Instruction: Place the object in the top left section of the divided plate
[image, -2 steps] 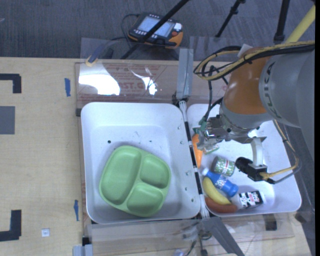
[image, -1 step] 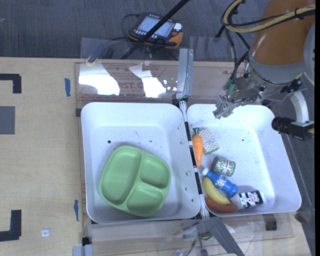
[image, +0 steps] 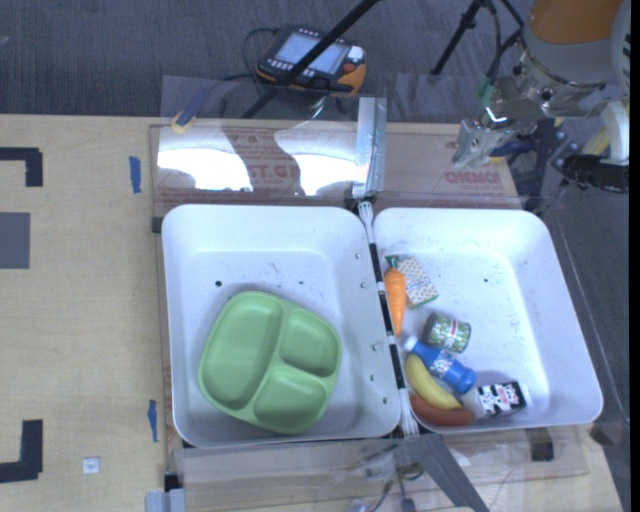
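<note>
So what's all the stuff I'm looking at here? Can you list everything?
bins: two, white, side by side on the bench
plate: one, green, three sections, in the left bin
carrot: one, orange, right bin by the divider
packet: one, patterned, beside the carrot
can: one, green, middle of the right bin
bottle: one, blue, below the can
banana: one, yellow, near the right bin's front edge
red item: one, under the banana, too hidden to identify
carton: one, black and white, right of the banana
handheld device: one, black and orange, behind the bins
blue tape: bits on the bench
arm: one, grey with orange band, top right
end effector: one, above the right bin's far edge
</note>
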